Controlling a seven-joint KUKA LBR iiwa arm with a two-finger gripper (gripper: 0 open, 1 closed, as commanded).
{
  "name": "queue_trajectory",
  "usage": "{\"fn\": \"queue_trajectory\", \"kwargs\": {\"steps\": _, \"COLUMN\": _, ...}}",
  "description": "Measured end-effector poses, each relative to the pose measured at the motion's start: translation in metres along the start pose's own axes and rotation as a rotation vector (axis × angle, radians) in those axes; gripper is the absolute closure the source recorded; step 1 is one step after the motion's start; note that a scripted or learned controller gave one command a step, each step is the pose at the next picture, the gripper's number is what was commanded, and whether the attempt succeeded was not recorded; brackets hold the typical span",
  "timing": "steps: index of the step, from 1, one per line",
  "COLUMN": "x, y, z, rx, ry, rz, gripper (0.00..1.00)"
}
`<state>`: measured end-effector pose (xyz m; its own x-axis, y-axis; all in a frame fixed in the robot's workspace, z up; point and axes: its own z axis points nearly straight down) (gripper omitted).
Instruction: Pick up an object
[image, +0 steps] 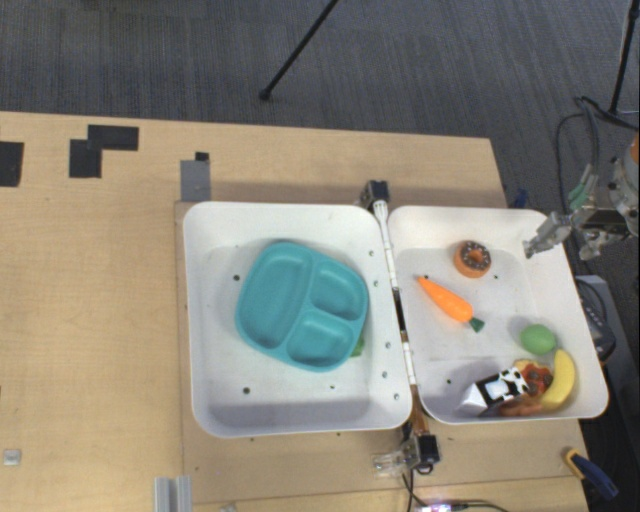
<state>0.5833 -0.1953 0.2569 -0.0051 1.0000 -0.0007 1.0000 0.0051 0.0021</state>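
Curved yellow banana (563, 380) lies near a tapered orange carrot (445, 299); whether the gripper (545, 240) is parted is unclear.

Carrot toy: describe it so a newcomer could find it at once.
Look in the right-hand white bin, near its middle. The carrot toy lies slanted below the round orange doughnut-like piece. It is the only long, pointed orange thing, with a small green tip at its lower right end.
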Motion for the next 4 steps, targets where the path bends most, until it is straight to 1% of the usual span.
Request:
{"fn": "queue_trajectory", "kwargs": {"steps": 1, "x": 0.047, "y": -0.012, "z": 0.17, "rx": -0.004, "ry": -0.001, "rz": -0.05, "gripper": 0.0}}
{"fn": "queue_trajectory", "kwargs": {"steps": 2, "x": 0.052, "y": 0.074, "z": 0.172, "rx": -0.001, "ry": 0.0, "rz": -0.395, "gripper": 0.0}}
{"fn": "queue_trajectory", "kwargs": {"steps": 3, "x": 0.081, "y": 0.082, "z": 0.172, "rx": 0.023, "ry": 0.003, "rz": -0.741, "gripper": 0.0}}
{"fn": "queue_trajectory", "kwargs": {"steps": 4, "x": 0.081, "y": 0.082, "z": 0.172, "rx": 0.023, "ry": 0.003, "rz": -0.741, "gripper": 0.0}}
